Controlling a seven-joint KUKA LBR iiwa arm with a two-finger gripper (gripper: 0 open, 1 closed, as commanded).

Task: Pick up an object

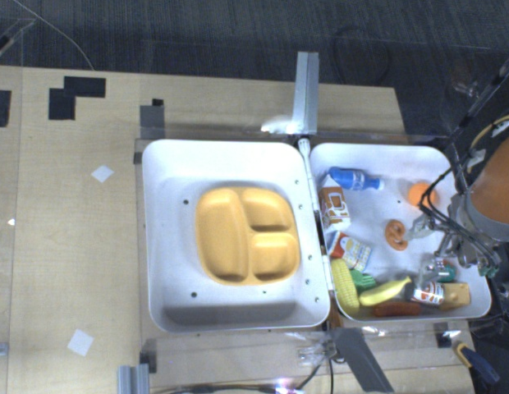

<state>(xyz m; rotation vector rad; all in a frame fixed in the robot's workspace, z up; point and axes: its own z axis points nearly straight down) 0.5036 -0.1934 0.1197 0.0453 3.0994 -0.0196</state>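
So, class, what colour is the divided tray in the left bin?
Yellow, a mustard shade; the tray shows clearly in the camera view.

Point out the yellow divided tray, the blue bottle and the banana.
yellow divided tray (242, 235), camera view, on its central divider.
blue bottle (350, 179), camera view, on its body.
banana (386, 291), camera view, on its middle.

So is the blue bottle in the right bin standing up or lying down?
Lying down: the blue bottle rests on its side on the right bin floor, near the far wall.

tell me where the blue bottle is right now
The blue bottle lies on its side in the right bin, near its far-left corner in the camera view, just above the small orange-and-white carton.
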